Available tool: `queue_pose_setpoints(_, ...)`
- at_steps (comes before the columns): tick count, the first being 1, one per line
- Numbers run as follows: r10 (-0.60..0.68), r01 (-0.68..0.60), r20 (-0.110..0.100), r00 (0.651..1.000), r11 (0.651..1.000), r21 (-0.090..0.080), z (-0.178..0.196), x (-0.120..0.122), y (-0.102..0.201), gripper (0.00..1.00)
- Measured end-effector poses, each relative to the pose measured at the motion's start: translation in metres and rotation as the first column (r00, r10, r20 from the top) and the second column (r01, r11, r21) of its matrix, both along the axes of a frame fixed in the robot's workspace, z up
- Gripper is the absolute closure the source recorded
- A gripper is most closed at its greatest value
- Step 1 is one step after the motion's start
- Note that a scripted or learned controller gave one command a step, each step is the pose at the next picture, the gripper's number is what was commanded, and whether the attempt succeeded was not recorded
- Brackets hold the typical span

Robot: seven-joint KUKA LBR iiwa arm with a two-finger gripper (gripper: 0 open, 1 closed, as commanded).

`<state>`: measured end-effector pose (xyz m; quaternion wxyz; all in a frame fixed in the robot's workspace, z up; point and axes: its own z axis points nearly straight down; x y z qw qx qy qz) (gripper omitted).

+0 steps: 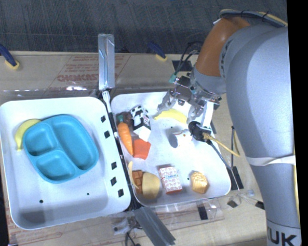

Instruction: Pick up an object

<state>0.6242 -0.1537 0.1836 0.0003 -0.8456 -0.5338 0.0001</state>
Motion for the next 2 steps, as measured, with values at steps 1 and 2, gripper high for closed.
queue_pose_setpoints(1,-0.107,0.107,-0.003,0.994,0.994,0.000,-0.0933,0.0140,-0.0329,0.00)
queue_pose_setpoints(2,-0.097,0.097,-0.011,0.995,0.995,0.001,-0.0869,0.0139,-0.0300,1.00)
